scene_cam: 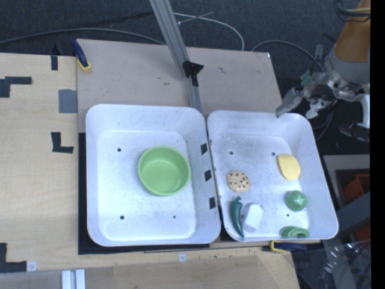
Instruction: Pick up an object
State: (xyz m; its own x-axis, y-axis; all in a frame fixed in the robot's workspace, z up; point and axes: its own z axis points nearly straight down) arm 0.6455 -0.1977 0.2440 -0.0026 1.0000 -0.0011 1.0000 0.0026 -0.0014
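Note:
My gripper (299, 106) hangs above the far right corner of the right bin (264, 123), its two fingers spread apart with nothing between them. Inside that bin lie a yellow oval piece (289, 166), a round cookie (238, 180), a green ball (295, 200), a dark green pepper (236, 214), a small white block (252, 216) and a green ring-shaped piece (294, 232). All of them sit in the near half of the bin, well below the gripper. The left bin (108, 125) holds a green bowl (163, 170).
A grey metal pole (170, 26) slants down from the top to a black clamp (192, 69) behind the bins. Cables loop across the dark floor at the back. A blue and yellow clamp (80, 55) sits at the bench's far left corner.

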